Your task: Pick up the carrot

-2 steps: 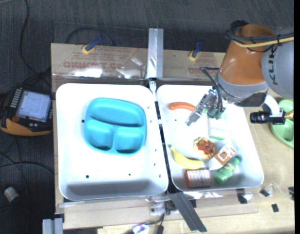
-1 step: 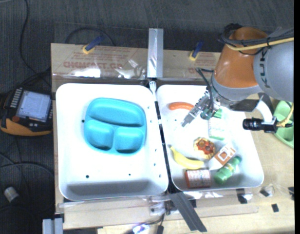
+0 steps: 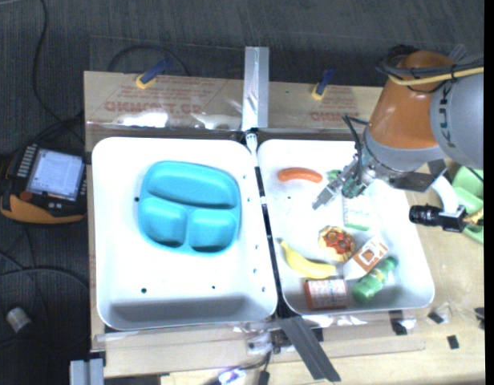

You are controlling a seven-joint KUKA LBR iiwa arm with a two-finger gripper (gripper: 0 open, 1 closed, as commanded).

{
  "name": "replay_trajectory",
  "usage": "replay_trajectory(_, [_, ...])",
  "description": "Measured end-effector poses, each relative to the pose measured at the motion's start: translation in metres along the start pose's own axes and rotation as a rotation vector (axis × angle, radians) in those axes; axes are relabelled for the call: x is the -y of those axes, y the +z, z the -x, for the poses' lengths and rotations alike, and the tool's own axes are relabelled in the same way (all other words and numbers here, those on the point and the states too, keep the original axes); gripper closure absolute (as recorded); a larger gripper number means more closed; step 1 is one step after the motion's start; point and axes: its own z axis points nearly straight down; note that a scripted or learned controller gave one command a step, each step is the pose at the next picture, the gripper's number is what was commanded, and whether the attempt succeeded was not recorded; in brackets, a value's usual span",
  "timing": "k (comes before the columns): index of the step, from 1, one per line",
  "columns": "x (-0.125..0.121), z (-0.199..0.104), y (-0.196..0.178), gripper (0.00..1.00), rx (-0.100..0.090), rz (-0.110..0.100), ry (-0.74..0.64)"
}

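The carrot (image 3: pixel 300 175) is a short orange-red stick lying flat near the back of the right bin (image 3: pixel 407 239), close to the divider. My gripper (image 3: pixel 334 196) hangs just right of it and slightly nearer the front, over bare bin floor. Its fingers point down and to the left, stand open, and have nothing between them. A small gap separates the nearest fingertip (image 3: pixel 318 204) from the carrot's right end.
The front of the right bin holds a banana (image 3: pixel 307 265), a pizza slice toy (image 3: pixel 335 241), an orange-white box (image 3: pixel 370 253), a green bottle (image 3: pixel 375 279) and a brown can (image 3: pixel 325 293). A blue divided plate (image 3: pixel 187 205) sits in the left bin (image 3: pixel 119 279).
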Motion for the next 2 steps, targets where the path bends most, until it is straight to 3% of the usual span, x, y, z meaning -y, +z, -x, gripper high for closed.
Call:
replay_trajectory(1, [0.000, 0.000, 0.000, 0.00, 0.000, 0.000, 0.000])
replay_trajectory(2, [0.025, -0.024, -0.045, 0.00, 0.002, -0.001, -0.217])
